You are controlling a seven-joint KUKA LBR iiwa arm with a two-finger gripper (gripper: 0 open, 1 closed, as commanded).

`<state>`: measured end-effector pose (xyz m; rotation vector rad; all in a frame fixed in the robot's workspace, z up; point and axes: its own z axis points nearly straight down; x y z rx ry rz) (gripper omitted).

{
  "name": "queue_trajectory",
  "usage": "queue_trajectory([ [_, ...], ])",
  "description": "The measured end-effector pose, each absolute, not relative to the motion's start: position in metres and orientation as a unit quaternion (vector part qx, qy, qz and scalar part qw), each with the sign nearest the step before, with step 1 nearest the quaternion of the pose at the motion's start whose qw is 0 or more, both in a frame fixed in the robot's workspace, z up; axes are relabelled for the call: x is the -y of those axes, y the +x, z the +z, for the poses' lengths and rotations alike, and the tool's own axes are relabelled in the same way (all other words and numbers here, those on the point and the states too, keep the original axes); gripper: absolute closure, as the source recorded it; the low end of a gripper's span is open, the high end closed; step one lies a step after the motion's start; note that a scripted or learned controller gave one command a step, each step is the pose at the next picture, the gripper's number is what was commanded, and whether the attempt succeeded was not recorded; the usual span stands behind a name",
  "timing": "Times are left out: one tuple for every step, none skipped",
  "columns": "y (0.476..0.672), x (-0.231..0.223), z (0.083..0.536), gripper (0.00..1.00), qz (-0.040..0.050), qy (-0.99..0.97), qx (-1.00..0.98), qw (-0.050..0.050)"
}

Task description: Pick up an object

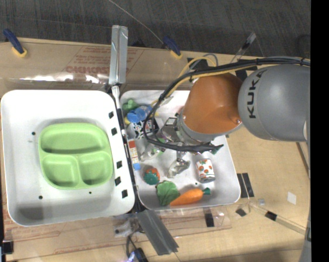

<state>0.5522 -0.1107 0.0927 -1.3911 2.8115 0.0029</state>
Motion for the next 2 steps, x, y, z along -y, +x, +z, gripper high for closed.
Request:
queue_trajectory([
  [0.619, 0.108, 0.093, 0.0, 0.0001, -0.483, -0.875, 0.001],
  [0.62, 0.107, 0.104, 1.0, 0.0001, -0.484, -0.875, 0.002],
])
